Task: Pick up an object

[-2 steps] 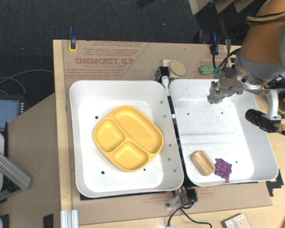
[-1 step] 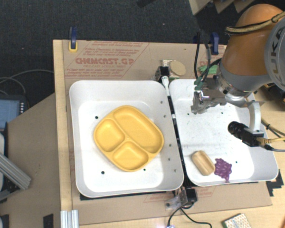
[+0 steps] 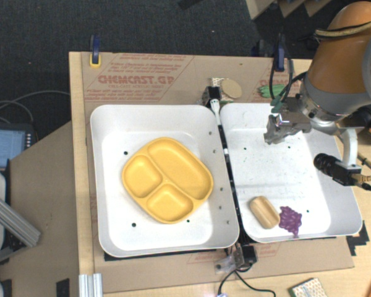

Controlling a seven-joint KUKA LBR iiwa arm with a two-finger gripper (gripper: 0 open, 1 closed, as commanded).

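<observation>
Arm enters from the right edge of the camera view, orange band uppermost, grey wrist below it. The claw (image 3: pixel 278 132) hangs over the far part of the right bin (image 3: pixel 334 224), close to that bin's far wall. Claw state: cannot tell; it reads as a small grey metal cluster seen from above, and nothing is visible in its grasp.

Candidate objects, located from the claw:
- Tan cylinder (image 3: pixel 264 211), a rounded block lying on its side. Well nearer the camera than the claw and slightly to its left in the view, on the near part of the right bin's floor. Well apart from the claw, no contact.
- Purple grape cluster (image 3: pixel 290 219), just beside the cylinder on its right, touching it or nearly so. Also well toward the camera from the claw, roughly straight below it in the view.
- Yellow divided tray (image 3: pixel 167 179), three compartments, lying flat in the left bin (image 3: pixel 111 129). Far to the claw's left and nearer the camera, across the wall between the bins.

Both bins sit on a cardboard sheet (image 3: pixel 142 76) with red print.
</observation>
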